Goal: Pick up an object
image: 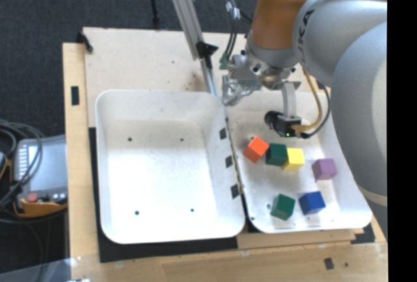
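Several small cubes lie in the right bin: an orange cube, a dark green cube touching a yellow cube, a purple cube, a blue cube and a second green cube. My gripper hangs over the far left corner of the right bin, above and behind the orange cube, apart from all the cubes. I see nothing held in it.
The left bin stands beside the right one, sharing a ridge with black clips. A slanted metal rail rises behind the bins. A control pendant and cables sit off the bench at left.
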Robot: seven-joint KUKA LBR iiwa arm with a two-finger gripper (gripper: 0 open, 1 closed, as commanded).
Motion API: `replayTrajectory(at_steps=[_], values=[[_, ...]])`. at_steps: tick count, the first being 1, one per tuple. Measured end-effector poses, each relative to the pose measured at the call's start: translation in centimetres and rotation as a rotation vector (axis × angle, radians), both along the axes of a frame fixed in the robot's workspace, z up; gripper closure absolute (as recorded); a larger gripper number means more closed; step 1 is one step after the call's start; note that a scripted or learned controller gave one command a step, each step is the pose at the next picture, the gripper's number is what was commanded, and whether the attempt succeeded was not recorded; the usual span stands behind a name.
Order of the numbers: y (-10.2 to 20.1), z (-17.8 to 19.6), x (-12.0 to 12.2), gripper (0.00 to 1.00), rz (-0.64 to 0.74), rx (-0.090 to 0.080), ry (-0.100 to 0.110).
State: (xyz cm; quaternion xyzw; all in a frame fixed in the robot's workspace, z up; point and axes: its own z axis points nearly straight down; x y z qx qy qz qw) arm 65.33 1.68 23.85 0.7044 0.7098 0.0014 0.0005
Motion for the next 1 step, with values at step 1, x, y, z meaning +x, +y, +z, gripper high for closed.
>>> replayTrajectory(at_steps=[1], values=[[4.23,0.32,0.84,1.0,-0.001,0.0,0.001]])
